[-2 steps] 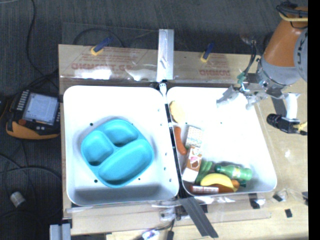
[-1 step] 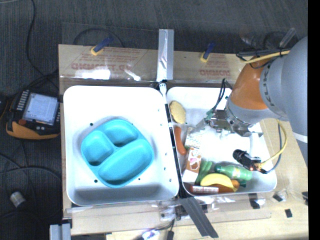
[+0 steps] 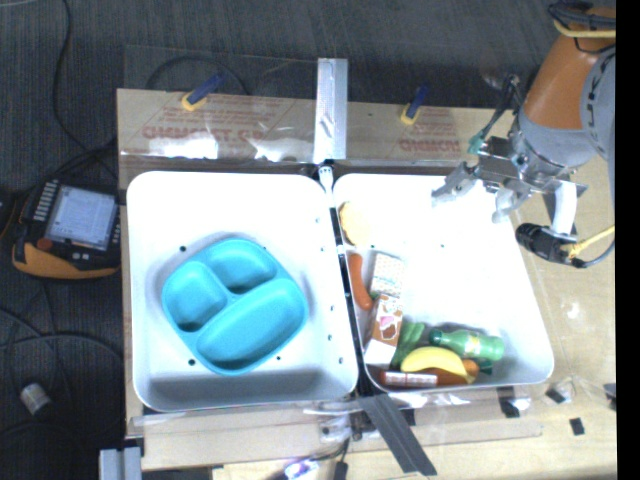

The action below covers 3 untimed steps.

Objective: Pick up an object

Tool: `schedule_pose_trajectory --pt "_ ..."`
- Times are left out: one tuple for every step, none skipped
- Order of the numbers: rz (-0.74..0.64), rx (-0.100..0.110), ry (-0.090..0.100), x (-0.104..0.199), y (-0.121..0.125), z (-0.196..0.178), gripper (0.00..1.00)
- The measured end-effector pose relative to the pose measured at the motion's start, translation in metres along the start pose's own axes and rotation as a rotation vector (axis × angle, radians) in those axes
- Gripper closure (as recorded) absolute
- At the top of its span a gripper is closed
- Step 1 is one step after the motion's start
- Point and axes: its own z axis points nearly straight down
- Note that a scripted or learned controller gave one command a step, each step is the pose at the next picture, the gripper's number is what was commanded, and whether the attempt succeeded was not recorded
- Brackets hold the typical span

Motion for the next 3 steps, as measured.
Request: schedule_pose_trajectory --pt "0.094 0.0 -0.001 0.054 0.044 -0.066 0.0" --pt "-0.191 0.001 0.001 0.018 0.032 0.06 0.0" --pt "-0.239 -0.002 0.001 0.012 0.054 0.021 0.0"
